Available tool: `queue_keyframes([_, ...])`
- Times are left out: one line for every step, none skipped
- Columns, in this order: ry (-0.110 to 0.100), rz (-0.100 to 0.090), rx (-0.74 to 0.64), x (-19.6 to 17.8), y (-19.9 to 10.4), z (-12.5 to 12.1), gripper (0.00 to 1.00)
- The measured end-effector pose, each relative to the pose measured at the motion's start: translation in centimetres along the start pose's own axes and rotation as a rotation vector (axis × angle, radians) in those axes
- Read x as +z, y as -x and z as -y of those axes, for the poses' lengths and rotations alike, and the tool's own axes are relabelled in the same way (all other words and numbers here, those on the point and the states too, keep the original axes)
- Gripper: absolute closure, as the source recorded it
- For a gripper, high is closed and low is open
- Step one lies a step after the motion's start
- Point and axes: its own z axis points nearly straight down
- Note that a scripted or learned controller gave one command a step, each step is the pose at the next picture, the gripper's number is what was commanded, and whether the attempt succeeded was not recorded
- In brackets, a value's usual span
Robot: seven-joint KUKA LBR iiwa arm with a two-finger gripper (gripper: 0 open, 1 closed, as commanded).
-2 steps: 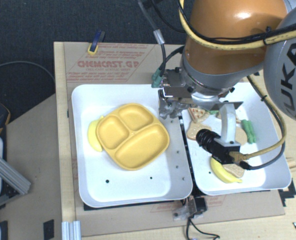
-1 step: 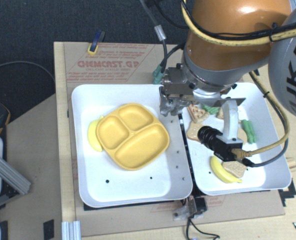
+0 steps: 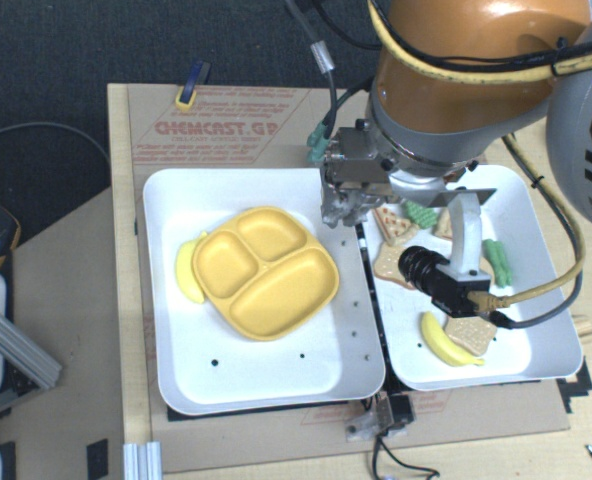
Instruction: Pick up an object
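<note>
You've got the grey arm with the orange band [image 3: 486,38] reaching in from the right, wrist pointed roughly straight down. The claw [image 3: 344,211] sits low over the divide where the two shallow white bins meet, toward their far end. You can't tell the claw's state, and nothing is seen held.

Pickable stuff:
- **Left white bin [image 3: 276,368]:** a yellow three-compartment plastic plate [image 3: 261,283] lies face up and skewed, overlapping a pale yellow flat piece [image 3: 184,273] at its left edge.
- **Right white bin [image 3: 536,348]:** tan toast-like slices [image 3: 391,265] just beside the claw, a yellow toy banana [image 3: 446,343] near the front, and green pods [image 3: 496,261].

The scatter is loose, likely dumped for random grasp tries. The nearest targets look like the slices or the plate's rim. Both bins rest on a brown board surface [image 3: 226,118].
</note>
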Motion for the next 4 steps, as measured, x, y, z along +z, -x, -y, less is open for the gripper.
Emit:
queue_keyframes([0.002,0.000,-0.001,-1.0,-0.1,-0.1,1.00])
queue_keyframes([0.004,0.000,-0.002,-2.0,-0.1,-0.1,1.00])
queue_keyframes([0.007,0.000,-0.002,-3.1,-0.2,-0.2,1.00])
queue_keyframes([-0.020,0.003,0.013,6.5,2.4,-3.5,1.00])
